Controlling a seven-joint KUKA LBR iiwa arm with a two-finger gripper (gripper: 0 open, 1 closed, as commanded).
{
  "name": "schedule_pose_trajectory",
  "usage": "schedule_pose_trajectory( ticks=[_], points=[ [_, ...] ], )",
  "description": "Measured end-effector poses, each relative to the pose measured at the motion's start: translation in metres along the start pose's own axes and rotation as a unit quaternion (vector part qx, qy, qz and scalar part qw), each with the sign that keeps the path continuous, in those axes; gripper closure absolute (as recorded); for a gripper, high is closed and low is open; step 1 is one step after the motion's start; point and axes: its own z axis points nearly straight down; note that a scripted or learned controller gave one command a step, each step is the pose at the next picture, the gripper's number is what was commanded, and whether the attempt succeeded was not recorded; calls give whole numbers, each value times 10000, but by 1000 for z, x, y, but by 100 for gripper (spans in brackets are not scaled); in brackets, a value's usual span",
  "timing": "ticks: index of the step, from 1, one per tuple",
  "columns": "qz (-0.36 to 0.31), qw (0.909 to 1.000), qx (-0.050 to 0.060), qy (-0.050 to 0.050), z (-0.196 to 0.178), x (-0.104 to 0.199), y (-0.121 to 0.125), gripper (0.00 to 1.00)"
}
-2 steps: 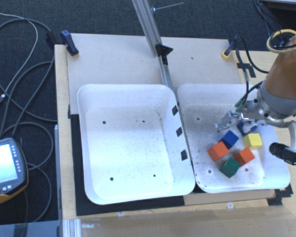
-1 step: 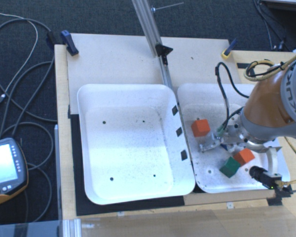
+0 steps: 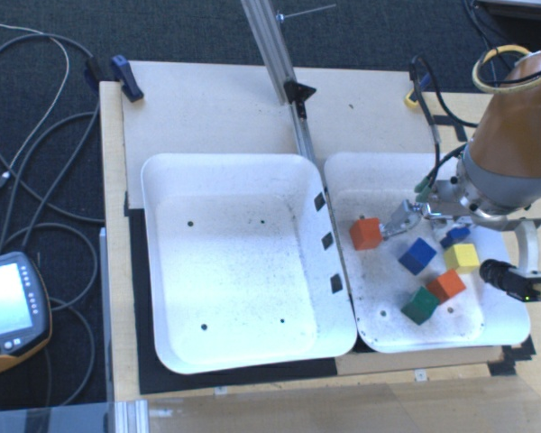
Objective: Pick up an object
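From my seat, the arm's bulk (image 3: 514, 142) ran off the right edge and hid part of the right bin (image 3: 370, 332). I saw the gripper (image 3: 398, 225) low over that bin, its tip just beside an orange-red cube (image 3: 366, 234); I could not tell how its fingers stood. Blue (image 3: 417, 255), yellow (image 3: 463, 257), orange (image 3: 449, 285) and green (image 3: 420, 306) cubes lay near. The left bin (image 3: 234, 269) sat on a pale bench (image 3: 207, 106) over dark carpet strewn with cables.

Left bin open, right bin crowded

The left bin (image 3: 234, 260) lies bare; blocks (image 3: 433, 273) cluster in the right bin (image 3: 379, 323) beside the claw (image 3: 398, 224).
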Motion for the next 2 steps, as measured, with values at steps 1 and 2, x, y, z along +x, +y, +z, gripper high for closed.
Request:
schedule_pose_trajectory(
  ticks=[1,2],
  points=[
    [13,10000,97,20,120,-3,26,0],
    [1,10000,21,-1,128,-5,95,0]
  ],
)
